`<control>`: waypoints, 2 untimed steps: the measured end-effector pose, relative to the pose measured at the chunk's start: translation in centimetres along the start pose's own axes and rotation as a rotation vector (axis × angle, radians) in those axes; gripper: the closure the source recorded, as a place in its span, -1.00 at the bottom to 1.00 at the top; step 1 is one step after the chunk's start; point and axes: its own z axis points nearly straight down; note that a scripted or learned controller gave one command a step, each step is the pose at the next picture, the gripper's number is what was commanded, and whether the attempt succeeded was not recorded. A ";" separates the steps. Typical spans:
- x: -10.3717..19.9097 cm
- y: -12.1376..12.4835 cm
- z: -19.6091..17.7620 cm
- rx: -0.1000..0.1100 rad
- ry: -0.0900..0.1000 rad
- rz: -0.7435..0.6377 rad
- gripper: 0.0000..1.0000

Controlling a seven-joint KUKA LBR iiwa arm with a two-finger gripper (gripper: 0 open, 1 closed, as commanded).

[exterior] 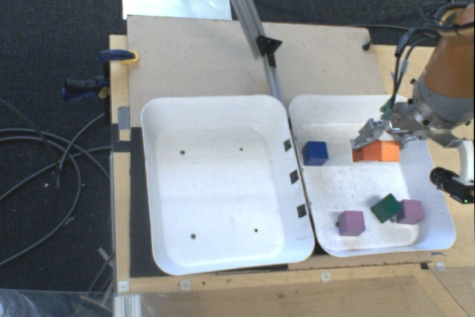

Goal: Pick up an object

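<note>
The right bin point(371, 109) holds a blue cube point(315, 153), an orange block point(380, 152), a green block point(386, 208) and two purple cubes point(350, 223) point(410, 211). My gripper point(375, 132) hangs low over the bin's far right part, right above the orange block's top edge. Its grey fingers point(366, 136) point left and down, close to the orange block. Whether they touch the block is hidden from this angle.
The left bin point(215, 111) lies beside the right one, with a slanted metal pole point(245, 0) crossing above the bench behind both. Blue and yellow clamps point(111, 57) sit at the bench's left edge, and cables point(44, 159) lie on the floor.
</note>
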 end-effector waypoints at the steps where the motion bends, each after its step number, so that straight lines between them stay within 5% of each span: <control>1: 1.7 1.9 13.2 -0.002 -0.001 -0.001 -1.00; 2: 1.8 1.9 12.3 -0.002 0.000 -0.002 1.00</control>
